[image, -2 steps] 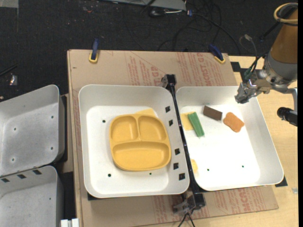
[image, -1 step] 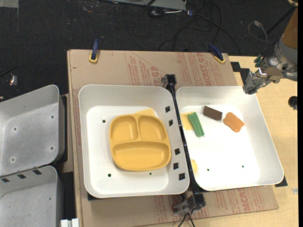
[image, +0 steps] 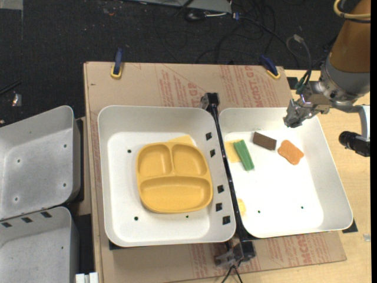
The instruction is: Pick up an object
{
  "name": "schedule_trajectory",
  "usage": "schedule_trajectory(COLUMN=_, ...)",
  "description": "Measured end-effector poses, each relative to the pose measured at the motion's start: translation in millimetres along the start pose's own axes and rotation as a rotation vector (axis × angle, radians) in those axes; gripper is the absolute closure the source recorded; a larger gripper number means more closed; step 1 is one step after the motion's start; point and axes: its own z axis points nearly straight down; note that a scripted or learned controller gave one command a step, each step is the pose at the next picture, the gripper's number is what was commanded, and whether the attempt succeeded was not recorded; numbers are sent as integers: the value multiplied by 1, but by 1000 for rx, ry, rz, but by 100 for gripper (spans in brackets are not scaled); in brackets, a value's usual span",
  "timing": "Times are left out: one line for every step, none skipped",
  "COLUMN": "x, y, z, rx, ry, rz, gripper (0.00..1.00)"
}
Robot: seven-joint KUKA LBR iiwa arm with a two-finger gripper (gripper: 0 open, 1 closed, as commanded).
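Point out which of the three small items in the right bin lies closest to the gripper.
The brown block, just below-left of the gripper. The orange piece lies lower, and the green bar lies farther left, near the divider.

Arm [image: 347, 46] bent down, claw [image: 293, 120] lowered

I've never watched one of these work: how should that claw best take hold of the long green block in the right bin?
Probably from straight above, closing the gripper across the green block at its middle, on the two long sides. It lies flat, long and narrow, with bare bin floor on both sides, so the fingers should fit there.
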Motion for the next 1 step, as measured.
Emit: schedule_trajectory(x=49, y=-10, z=10, rx=1, ry=0, rz=0, gripper=100)
